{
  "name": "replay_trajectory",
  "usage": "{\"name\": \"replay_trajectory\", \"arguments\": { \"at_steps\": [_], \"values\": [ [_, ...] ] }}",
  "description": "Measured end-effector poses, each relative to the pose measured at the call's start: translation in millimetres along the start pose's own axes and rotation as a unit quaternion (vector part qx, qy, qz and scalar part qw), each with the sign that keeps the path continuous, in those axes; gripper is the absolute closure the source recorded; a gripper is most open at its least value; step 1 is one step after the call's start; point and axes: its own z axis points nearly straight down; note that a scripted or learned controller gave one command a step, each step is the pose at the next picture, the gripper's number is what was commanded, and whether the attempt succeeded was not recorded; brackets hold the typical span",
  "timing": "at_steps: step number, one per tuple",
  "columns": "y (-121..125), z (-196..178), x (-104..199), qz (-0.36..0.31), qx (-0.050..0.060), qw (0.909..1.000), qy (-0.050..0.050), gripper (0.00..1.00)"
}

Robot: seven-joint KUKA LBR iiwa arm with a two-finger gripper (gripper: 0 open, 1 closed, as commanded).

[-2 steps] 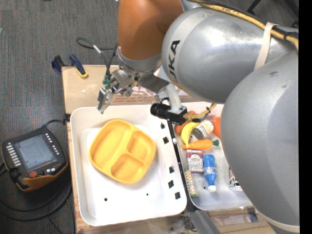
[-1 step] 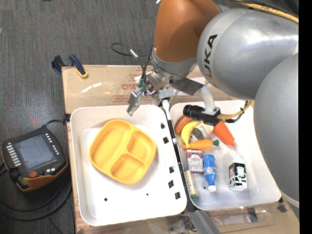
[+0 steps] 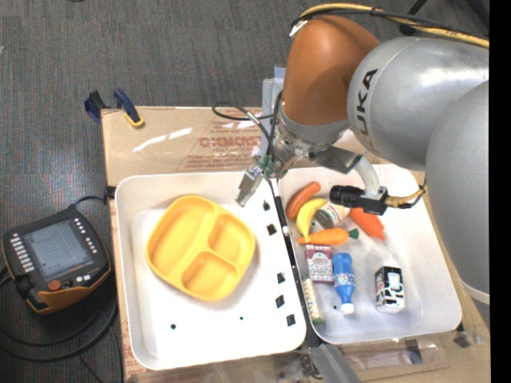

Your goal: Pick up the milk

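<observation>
Nearest the camera, the grey arm [image 3: 431,102] with its orange band [image 3: 323,66] fills the upper right of the camera view, reaching in over the two white bins.

Camera view, end effector: the end effector [image 3: 249,188] hangs over the top edge of the left bin [image 3: 136,325], close to the divide between the bins. Whether its fingers are spread or pressed together cannot be told from this angle. Nothing is seen between them.

Camera view, left bin: a yellow divided plate [image 3: 201,246] lies tilted across the middle of it, just below and left of the end effector.

Camera view, right bin [image 3: 435,294]: the milk [image 3: 389,289], a small white carton with black patches, stands toward the lower right, well apart from the end effector. Beside it to the left lies a blue bottle [image 3: 343,279], then a red box [image 3: 319,262]. Above these lie a carrot [image 3: 329,236], a banana [image 3: 308,214], a sausage [image 3: 303,199] and a second orange piece [image 3: 367,222], bunched together beneath the wrist.

Camera view, surroundings: a cardboard sheet [image 3: 176,146] covers the desk behind the bins, with a blue clamp [image 3: 112,106] at its left corner. A handheld control pendant [image 3: 54,258] rests on the floor to the left.
</observation>
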Motion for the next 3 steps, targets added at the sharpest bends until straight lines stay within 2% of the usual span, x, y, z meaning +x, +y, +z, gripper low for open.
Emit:
{"name": "replay_trajectory", "arguments": {
  "at_steps": [1, 2, 3],
  "values": [
    [-0.4, -9.6, -1.9, 0.002, 0.000, 1.0000, 0.000, 1.00],
    [9.8, 112.0, 55.1, -0.041, -0.002, 0.9991, -0.003, 1.00],
    [54.4, 118.7, 82.3, -0.114, -0.004, 0.9935, -0.008, 1.00]
  ]
}}
